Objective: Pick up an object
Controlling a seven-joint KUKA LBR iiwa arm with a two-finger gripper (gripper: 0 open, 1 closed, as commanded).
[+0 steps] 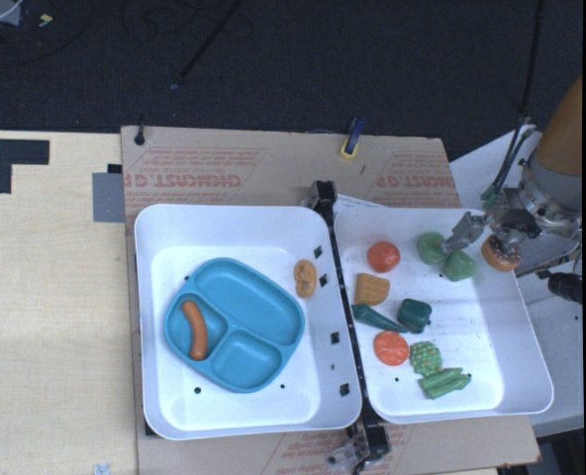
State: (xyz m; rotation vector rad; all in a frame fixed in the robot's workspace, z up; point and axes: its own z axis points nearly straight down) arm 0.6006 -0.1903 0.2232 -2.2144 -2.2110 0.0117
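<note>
- Two shallow white bins sit side by side on a desk, seen from above at a slant.
- The left bin holds a blue divided plate with a sausage in one compartment; a small tan potato lies just beside the plate, near the divider.
- The right bin holds the loose toy foods: a red tomato, an orange bread piece, a dark green pepper, a second red tomato, a bumpy green corn cob and green beans.
- The tool hangs over the far right corner of the right bin, beside a pale green vegetable and a small brown round thing at the bin's edge.
- Its metal fingers appear spread, with nothing seen between them; the blur makes this uncertain.
- Likely target: the pale green vegetable, touching or just beside one finger.
- Risk: the rounded vegetable may roll or squirt away if pinched off centre.
- Risk: so close to the bin wall, a finger may strike the rim or trap the brown thing instead.
- Risk: a descent that is too shallow would close on air.
</note>
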